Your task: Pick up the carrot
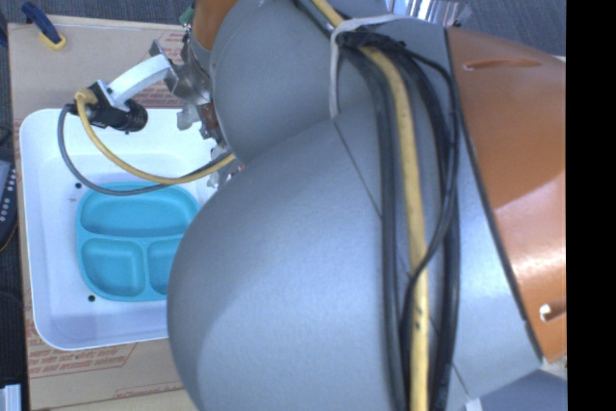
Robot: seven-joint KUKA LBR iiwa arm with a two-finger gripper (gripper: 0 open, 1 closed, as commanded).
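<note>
Wherever the carrot lies, I cannot make it out from this spot, because the grey arm (318,207) swings so near the lens that its bulk covers most of the bench; my guess is that the vegetable sits somewhere beneath it. Whether the tool at the wrist (197,91) is spread or closed, or carrying anything, I cannot tell. A yellow and grey cable (115,170) loops slack from a black connector (115,115), presumably to leave the wrist free to turn. Below it, a blue divided tray (130,241) rests flat in the left white bin (38,207), which sits on brown cardboard (87,34).
</note>
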